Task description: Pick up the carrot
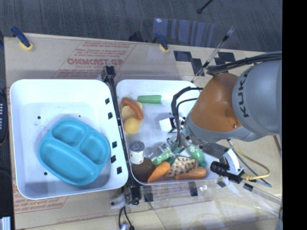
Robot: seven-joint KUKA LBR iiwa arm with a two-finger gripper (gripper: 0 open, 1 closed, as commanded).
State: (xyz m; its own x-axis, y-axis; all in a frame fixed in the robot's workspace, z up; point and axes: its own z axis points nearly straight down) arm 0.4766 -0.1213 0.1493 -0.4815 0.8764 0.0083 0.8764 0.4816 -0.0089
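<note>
Cardboard sheeting covers the tabletop [86, 56], and on it we see two white bins side by side. We take the right bin [144, 85] as our landmark: the carrot [159, 171] lies at its near edge, tilted, its thick end touching a slice of pizza [183, 165] and its tip just beside a dark round piece [141, 169]. A small jar [136, 152] stands just behind the carrot. A sausage [192, 173] lies along the same near edge. The left bin [29, 95] holds a blue divided plate [74, 150].

The gripper [179, 145] sits above the clutter near the carrot's thick end; we cannot tell how it is set.

We judge the carrot to be a light, stiff, smooth toy, likely to slip. We would take it across its middle, clear of the neighbours.
</note>
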